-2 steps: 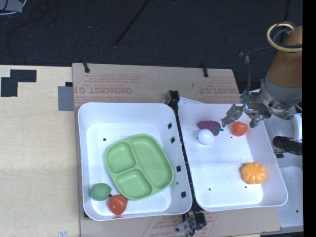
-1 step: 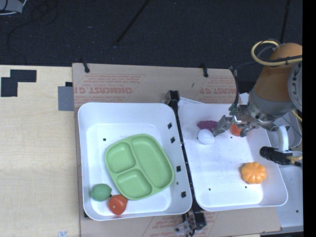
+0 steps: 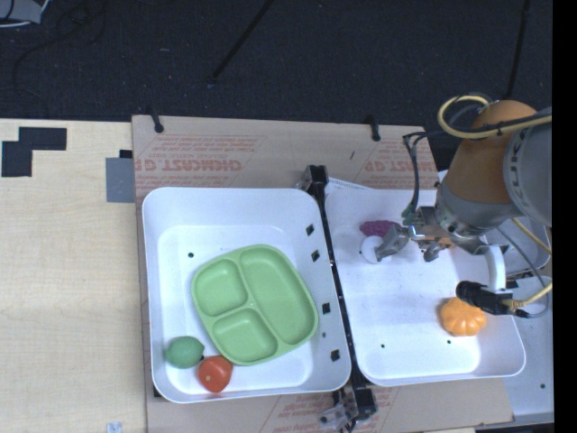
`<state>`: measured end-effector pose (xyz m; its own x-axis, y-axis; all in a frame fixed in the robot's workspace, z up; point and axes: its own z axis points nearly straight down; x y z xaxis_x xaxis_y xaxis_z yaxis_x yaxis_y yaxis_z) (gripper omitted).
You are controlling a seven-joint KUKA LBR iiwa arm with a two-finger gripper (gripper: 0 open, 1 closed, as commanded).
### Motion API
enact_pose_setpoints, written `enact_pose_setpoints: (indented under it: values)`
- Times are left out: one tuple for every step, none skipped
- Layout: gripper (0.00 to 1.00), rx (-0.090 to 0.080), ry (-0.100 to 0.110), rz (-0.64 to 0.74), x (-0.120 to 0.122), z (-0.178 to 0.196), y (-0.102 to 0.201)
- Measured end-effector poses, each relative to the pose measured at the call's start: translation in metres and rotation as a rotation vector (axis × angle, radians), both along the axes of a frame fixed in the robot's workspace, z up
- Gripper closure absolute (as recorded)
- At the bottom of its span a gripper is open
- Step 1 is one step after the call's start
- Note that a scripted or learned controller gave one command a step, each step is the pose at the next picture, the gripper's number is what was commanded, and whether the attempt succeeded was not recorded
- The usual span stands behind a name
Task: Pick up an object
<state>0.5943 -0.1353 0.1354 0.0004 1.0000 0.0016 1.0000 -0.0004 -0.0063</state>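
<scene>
nearest the camera, a red tomato (image 3: 215,373) and a green fruit (image 3: 184,351) sit by the green plate (image 3: 255,304) in the left bin (image 3: 171,207). further right, an orange gourd (image 3: 463,317) lies untouched. beyond, my pincer (image 3: 407,242) hovers by a purple piece (image 3: 378,228) — whether released or clenched, i cannot tell. nothing lifted yet — the grasp remains.

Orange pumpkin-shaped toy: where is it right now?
The orange pumpkin-shaped toy lies in the right white bin, near its right wall, below and right of the hand.
</scene>
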Motion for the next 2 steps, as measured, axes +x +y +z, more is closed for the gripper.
enact_pose_setpoints:
  values:
    - [0.00, 0.000, -0.001, -0.002, -0.001, -0.051, 0.002]
    - [1.00, -0.001, -0.003, -0.005, 0.000, -0.038, 0.000]
